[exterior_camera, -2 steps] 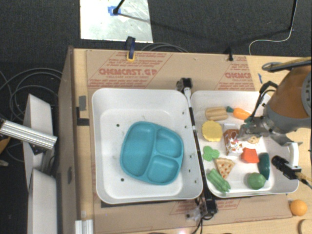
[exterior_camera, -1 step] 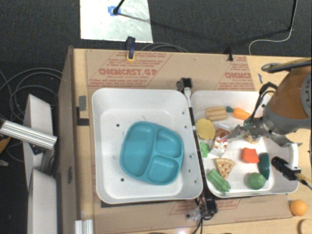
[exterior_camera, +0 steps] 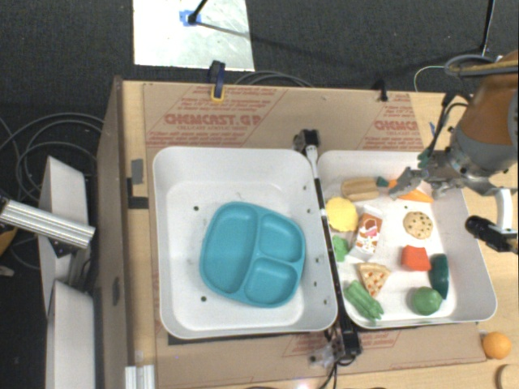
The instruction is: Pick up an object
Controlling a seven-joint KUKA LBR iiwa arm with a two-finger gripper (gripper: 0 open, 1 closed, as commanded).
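Over the right white bin point(exterior_camera: 474, 302), at its far edge, the grey two-finger gripper point(exterior_camera: 422, 181) hangs just above an orange carrot-shaped toy point(exterior_camera: 412, 194); whether it is open or closed cannot be told. Carrot lies flat, long axis left to right. Beside it, a tan bread-stick toy point(exterior_camera: 360, 188) also lies left-right. Left bin point(exterior_camera: 174, 177) holds a blue sectioned plastic tray point(exterior_camera: 253, 254).

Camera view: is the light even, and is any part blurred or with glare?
In the camera view the light is soft and even over both bins, with weak shadows; the blue tray and the cookie are sharp; the gripper looks a little blurred; the pale sheet on the dark floor is bright, nearly washed out.
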